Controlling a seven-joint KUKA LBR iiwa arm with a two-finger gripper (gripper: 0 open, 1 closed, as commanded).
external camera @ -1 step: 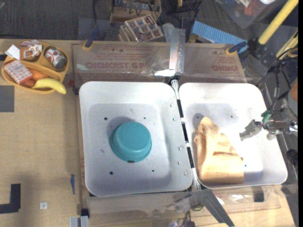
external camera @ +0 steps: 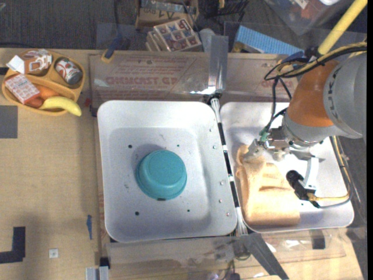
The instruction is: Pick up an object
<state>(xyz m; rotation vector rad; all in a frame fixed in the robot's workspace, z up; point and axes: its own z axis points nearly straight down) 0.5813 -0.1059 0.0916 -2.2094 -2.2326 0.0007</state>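
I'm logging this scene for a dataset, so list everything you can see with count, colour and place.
Bowl: one, teal, upside down in the left bin.
Cloth: one, tan, crumpled in the right bin.
Bins: two, white, side by side on the bench.
Tray: one, orange, far left, holding a yellow banana and small food packs.
Boxes and clutter: several, mixed colours, beyond the bench.
Arm: one, grey with orange band, over the right bin.
Gripper: one, at the cloth's upper edge.

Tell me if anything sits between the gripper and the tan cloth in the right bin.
Nothing visible does. The gripper is right at the upper left corner of the tan cloth in the right bin.
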